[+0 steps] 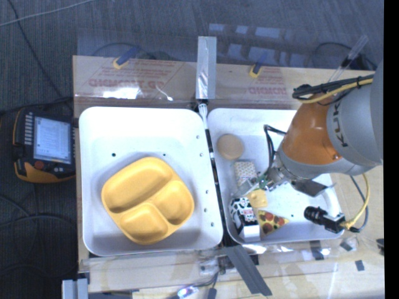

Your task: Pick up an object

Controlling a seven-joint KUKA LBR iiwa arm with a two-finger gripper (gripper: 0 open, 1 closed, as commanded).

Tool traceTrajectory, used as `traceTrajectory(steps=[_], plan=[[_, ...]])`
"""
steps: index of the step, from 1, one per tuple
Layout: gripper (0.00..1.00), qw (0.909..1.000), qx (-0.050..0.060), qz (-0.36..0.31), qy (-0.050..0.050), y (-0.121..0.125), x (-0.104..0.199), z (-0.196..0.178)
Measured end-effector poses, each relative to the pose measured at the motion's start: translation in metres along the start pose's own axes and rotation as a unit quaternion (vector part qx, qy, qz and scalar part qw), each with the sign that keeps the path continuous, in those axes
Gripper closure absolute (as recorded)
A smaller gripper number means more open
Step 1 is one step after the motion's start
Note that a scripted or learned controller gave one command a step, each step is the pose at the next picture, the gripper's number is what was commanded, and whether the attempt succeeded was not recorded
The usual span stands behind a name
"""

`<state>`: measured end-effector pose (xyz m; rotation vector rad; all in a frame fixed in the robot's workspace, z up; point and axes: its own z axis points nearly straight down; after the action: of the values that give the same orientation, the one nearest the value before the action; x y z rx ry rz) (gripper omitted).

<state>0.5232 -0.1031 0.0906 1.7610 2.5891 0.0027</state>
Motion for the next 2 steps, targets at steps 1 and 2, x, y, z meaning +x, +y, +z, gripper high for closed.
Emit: traceTrajectory(steps=[1,2], plan=[[0.0,0.9939,0.005,0.11,0.003,0.015,-0.04,-0.056],[0.0,0.9935,-0.001,0.114,0.0,0.014,-0.011,0.001]])
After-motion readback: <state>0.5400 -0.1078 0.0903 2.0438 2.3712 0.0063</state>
